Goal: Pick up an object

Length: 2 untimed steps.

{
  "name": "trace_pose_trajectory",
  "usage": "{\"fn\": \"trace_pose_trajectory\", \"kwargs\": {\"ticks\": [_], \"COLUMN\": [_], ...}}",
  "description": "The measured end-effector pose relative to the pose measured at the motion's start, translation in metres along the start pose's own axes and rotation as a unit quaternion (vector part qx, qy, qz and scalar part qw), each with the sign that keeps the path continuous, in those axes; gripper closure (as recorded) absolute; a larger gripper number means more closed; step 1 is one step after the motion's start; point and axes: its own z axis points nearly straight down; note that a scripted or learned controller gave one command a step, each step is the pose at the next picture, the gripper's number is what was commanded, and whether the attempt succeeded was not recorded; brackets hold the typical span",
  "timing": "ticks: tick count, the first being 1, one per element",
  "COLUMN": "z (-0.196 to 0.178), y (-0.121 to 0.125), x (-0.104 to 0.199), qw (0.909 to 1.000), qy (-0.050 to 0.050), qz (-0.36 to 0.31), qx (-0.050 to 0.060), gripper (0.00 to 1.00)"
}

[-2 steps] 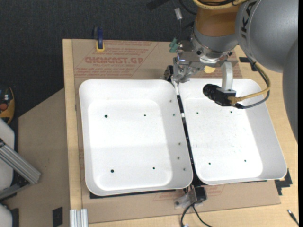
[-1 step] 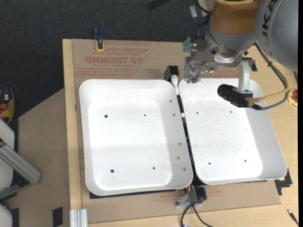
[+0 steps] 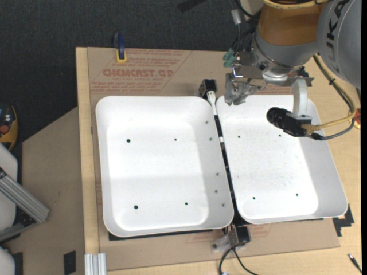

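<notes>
2 white bins [image 3: 155, 211], black-dotted, tan board [image 3: 143, 70], perhaps red lettering

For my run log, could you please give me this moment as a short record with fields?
arm: reaches in from the right, over the far end of the right bin
end effector: at the right bin's far left corner
held object: none seen
left bin: white, shallow, beside the right bin
clamp: blue and yellow, at the board's far edge

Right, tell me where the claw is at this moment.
In the camera view, the claw hangs at the far left corner of the right bin, just right of the seam with the left bin.
</notes>
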Motion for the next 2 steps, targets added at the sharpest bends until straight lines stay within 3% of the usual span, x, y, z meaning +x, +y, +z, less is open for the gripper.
{"fn": "trace_pose_trajectory", "kwargs": {"ticks": [1,2], "z": [0.006,-0.014], "y": [-0.018,-0.049], "x": [-0.011,0.003], "qw": [1.0000,1.0000], "qy": [0.000,0.000], "qz": [0.001,0.000], "qx": [0.002,0.001], "gripper": [1.00,1.00]}}
